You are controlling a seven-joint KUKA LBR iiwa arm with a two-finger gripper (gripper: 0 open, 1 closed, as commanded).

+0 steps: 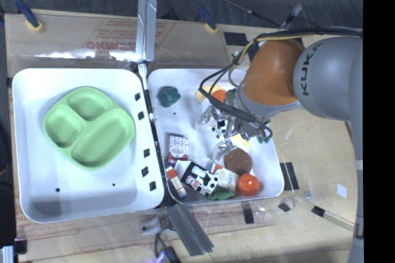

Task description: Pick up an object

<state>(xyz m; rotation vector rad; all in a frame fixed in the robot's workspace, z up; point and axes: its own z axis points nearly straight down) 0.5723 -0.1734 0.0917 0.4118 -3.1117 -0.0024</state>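
Observation:
The right white bin (185, 79) holds a jumble of small objects. A dark teal lump (168, 96) lies near its far left. A brown round cookie-like piece (237, 161) and an orange ball (248, 184) sit at the near right. A red-and-white packet (178, 146) and several small packets and blocks (200, 180) crowd the near edge. My gripper (227, 127) hangs over the bin's right half, just above the brown piece, under the orange wrist band (271, 73). An orange and yellow item (213, 95) peeks out beside the wrist.
The left white bin (37, 194) carries a green three-section plate (89, 125). A metal divider bar (146, 27) rises between the bins at the back. Cables (228, 73) loop off the wrist. The grey arm (330, 79) spans the right side.

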